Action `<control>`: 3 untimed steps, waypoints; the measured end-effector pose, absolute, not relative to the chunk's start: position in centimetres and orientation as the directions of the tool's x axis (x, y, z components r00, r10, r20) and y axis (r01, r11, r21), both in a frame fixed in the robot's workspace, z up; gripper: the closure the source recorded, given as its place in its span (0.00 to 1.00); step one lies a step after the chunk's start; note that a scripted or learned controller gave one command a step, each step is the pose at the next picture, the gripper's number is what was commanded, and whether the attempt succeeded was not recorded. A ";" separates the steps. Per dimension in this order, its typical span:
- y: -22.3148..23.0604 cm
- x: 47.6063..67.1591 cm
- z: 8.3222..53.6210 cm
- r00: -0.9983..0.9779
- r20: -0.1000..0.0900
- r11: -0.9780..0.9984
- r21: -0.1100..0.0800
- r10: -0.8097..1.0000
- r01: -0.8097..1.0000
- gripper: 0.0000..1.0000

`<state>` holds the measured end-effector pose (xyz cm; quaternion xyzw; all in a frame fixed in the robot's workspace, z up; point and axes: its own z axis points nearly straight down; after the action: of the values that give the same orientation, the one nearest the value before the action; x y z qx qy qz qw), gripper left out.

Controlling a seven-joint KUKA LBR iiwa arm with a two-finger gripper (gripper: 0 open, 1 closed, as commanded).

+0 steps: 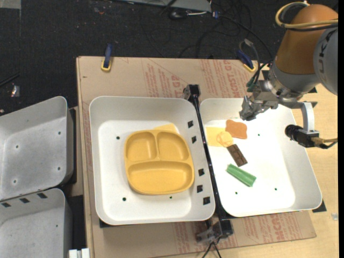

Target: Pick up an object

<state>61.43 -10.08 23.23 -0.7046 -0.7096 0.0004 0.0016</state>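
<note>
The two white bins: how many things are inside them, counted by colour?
Yellow: 3, the divided tray, a flat sheet under it, a piece in the right bin
Orange: 1, flat piece
Brown: 1, bar
Green: 1, block
Total: 6

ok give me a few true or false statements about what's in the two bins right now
1. The yellow divided tray lies in the left bin. True.
2. The green block rests on the tray. False: it lies in the right bin, apart from the tray.
3. The end effector hangs over the right bin, close to the orange piece. True.
4. The brown bar lies between the green block and the orange piece. True.
5. The orange piece is in the left bin. False: it is in the right bin.
</note>
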 end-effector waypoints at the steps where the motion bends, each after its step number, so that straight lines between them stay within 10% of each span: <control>1: -6.0 58.8 22.4 -0.006 0.002 0.006 -0.003 1.000 1.000 1.00; 3: 4.5 55.5 23.3 -0.008 0.002 0.008 -0.003 1.000 1.000 1.00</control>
<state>55.49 4.48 23.33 -0.7041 -0.7101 0.0002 0.0016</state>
